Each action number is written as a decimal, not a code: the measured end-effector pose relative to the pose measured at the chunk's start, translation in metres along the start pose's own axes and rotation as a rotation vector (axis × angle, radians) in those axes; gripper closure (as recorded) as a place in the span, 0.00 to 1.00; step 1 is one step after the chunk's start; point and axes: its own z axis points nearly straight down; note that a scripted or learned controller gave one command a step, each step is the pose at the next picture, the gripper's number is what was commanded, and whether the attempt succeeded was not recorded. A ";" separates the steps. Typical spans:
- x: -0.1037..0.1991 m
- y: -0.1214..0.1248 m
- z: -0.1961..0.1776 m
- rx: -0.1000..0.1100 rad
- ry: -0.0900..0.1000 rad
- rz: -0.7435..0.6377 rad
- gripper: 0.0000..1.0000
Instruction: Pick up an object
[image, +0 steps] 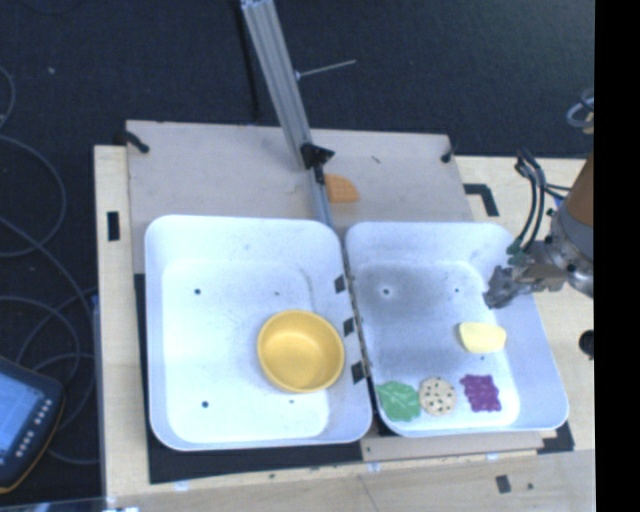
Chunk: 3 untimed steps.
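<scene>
The dark two-finger gripper (497, 290) is hanging over the right edge of the right-hand shallow white plastic bin (420, 250), reaching in from the right with its tips pointing left and slightly towards the near side. Its tips are reading as one dark blur, so whether they are apart or together I cannot tell, and nothing is showing between them. The wrist behind it is running off the right side, with only a sliver of the orange band showing.

Just near and left of the gripper, a pale yellow rounded lump, probably a toy lemon or soft block (483, 337), is lying on the bin floor, close to the tips but apart from them. Its long axis is running left to right, tilted a little towards the near right.

Along the near wall of the same bin, three small flat pieces are sitting in a row: a green leafy-shaped piece (400, 400) on the left, a round tan cookie with dark specks (437, 396) in the middle, and a purple knobbly piece (483, 393) on the right. Their details are too small to make out.

In the left-hand shallow white bin (200, 260), a round yellow bowl (300, 350) is standing upright towards the near right, mouth up.

Beyond the bins, a slanted grey metal rail (283, 85) is coming down to their shared far corner, with a small orange thing (341, 189) lying on the beige board (220, 170) just right of the rail's foot.
</scene>
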 end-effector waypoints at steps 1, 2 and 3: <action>0.047 0.024 -0.008 0.000 0.002 -0.001 1.00; 0.086 0.042 0.003 0.001 -0.001 0.002 1.00; 0.138 0.066 0.015 0.001 -0.001 0.002 1.00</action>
